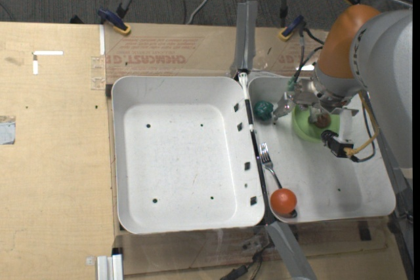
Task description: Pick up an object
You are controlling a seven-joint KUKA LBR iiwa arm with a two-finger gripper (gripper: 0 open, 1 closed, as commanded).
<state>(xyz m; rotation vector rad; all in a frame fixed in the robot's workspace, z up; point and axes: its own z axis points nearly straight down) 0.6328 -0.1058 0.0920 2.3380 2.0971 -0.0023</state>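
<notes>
You are in the reach step: the gripper (314, 111) hangs low over the far part of the right bin (367, 203), above a light green object (308, 128); you cannot tell how it is set. Next, drop squarely and close. That green piece looks rounded, with no clear long axis or heading

I see my arm (387, 42) as a fat grey casing with an orange band (344, 42) above the pincer (308, 101) — black cables looping just beside it.
</notes>
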